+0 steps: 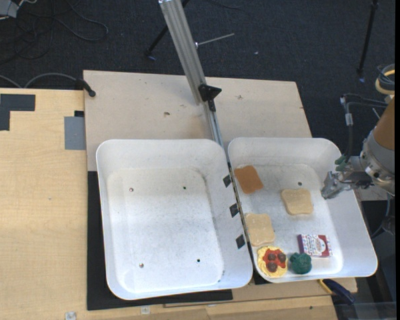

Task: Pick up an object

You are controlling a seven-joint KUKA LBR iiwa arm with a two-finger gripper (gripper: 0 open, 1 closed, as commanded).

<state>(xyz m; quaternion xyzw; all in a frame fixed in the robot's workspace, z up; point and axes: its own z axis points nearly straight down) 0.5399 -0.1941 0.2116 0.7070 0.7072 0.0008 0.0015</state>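
Note:
The right bin (280, 149) holds a brown bread slice (249, 179) at its left, a pale toast (297, 202) in the middle and another pale slice (259, 229) by the divider. Along its front lie a small pizza (273, 261), a green broccoli piece (301, 263) and a red-and-white packet (314, 245). My gripper (335, 184) hangs over the right rim of that bin, right of the middle toast and apart from it. Nothing shows between its fingers.
The left bin (160, 215) sits beside the right one on a black mat. A slanted aluminium bar (187, 52) runs from the back down to the divider between the bins. Wooden tabletop lies to the left.

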